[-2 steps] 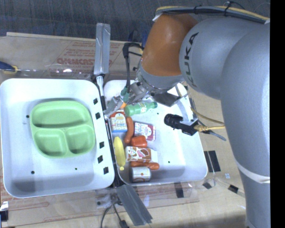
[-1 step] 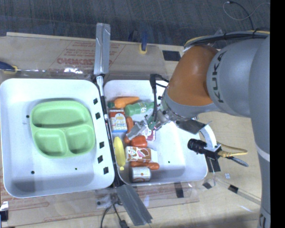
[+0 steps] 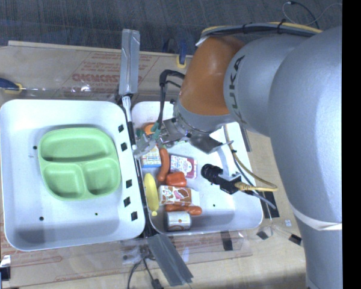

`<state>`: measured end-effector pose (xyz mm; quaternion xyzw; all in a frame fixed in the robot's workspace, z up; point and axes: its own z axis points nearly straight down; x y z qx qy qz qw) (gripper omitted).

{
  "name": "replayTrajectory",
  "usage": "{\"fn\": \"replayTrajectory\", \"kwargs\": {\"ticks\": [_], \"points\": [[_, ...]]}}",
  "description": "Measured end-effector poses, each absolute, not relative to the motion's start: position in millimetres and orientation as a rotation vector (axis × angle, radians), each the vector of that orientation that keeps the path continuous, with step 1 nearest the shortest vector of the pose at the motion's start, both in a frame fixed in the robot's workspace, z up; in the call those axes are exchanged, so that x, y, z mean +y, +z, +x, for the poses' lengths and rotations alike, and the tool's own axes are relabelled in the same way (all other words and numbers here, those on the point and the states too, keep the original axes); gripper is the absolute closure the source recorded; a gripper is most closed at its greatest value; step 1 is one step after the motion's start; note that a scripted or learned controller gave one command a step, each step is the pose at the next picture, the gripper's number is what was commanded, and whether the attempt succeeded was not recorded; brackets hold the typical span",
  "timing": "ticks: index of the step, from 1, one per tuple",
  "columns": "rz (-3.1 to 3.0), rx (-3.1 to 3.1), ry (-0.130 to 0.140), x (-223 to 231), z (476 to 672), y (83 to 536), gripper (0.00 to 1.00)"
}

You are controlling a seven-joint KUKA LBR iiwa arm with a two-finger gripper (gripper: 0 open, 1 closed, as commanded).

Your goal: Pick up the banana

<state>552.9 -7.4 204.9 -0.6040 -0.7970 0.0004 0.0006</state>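
1. Yellow curved banana (image 3: 151, 192) lies in the right white bin (image 3: 249, 212), against its left wall.
2. Pincer (image 3: 148, 138), above the banana, is partly hidden by the grey arm (image 3: 277, 83); its state cannot be told.

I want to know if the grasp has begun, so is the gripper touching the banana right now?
Apart. In the camera view the gripper sits near the right bin's upper left, and bin floor shows between it and the banana lying lower along the left wall.
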Motion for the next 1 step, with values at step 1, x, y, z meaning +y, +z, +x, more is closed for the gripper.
{"fn": "replayTrajectory", "kwargs": {"ticks": [1], "points": [[-1.890,-2.506,0.003,-7.4,553.1,214.2,1.00]]}}
